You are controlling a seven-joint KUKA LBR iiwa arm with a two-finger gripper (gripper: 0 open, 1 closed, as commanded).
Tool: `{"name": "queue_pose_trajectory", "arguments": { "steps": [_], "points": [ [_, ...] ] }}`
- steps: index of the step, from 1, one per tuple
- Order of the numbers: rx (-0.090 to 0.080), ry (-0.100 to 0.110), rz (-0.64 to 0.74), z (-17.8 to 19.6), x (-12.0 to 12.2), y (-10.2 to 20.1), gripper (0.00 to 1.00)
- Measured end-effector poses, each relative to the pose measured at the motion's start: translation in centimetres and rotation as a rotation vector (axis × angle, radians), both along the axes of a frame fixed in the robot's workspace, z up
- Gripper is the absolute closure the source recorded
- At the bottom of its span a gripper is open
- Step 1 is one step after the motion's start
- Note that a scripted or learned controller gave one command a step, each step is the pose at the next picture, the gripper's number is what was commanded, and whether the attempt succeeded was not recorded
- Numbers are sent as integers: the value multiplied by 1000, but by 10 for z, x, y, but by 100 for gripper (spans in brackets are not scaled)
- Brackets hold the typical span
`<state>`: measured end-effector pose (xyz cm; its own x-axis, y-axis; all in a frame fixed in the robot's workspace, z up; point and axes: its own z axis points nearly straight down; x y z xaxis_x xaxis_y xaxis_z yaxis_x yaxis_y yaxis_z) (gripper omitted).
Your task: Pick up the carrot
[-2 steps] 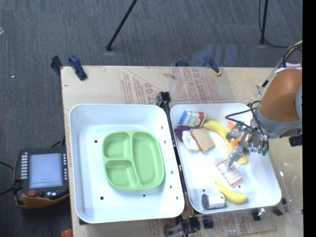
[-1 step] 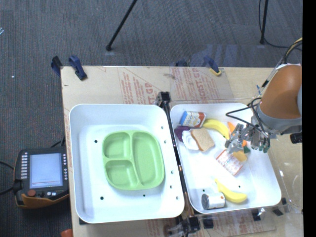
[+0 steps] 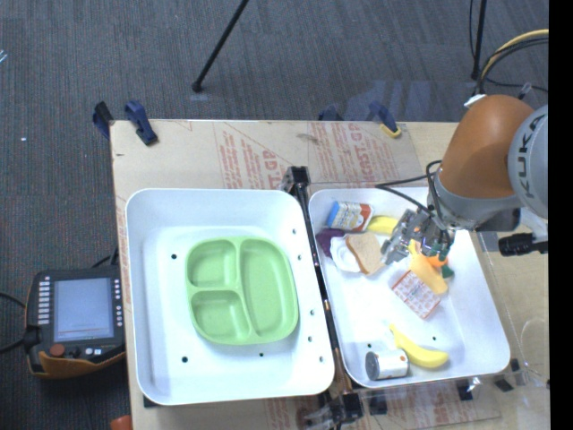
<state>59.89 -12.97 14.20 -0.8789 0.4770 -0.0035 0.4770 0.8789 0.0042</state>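
Observation:
The carrot (image 3: 435,259) is a small orange piece with a green end, lying in the right bin (image 3: 479,316) against a yellow wedge (image 3: 430,274). My gripper (image 3: 417,239) hangs low over the upper middle of that bin, just up and left of the carrot, under the arm's orange band. It looks open, with nothing between its fingers. The arm's wrist hides part of the carrot's upper end.
The right bin also holds a slice of bread (image 3: 364,253), a blue and red can (image 3: 347,215), a purple item (image 3: 330,239), a red-white packet (image 3: 416,294), a banana (image 3: 421,353) and a small tin (image 3: 386,364). A green divided plate (image 3: 242,290) lies in the left bin (image 3: 148,267).

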Motion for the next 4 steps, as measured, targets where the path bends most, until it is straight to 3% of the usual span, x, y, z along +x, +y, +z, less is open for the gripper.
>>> {"name": "queue_pose_trajectory", "arguments": {
  "steps": [1, 2, 3, 4],
  "points": [
    [0, 7, 361, -56, -9, -21, 100],
    [-1, 4, 444, -55, -49, -21, 100],
    [-4, -3, 387, -53, 26, -71, 100],
    [-2, -1, 205, -2, 18, -25, 100]
  ]
}}
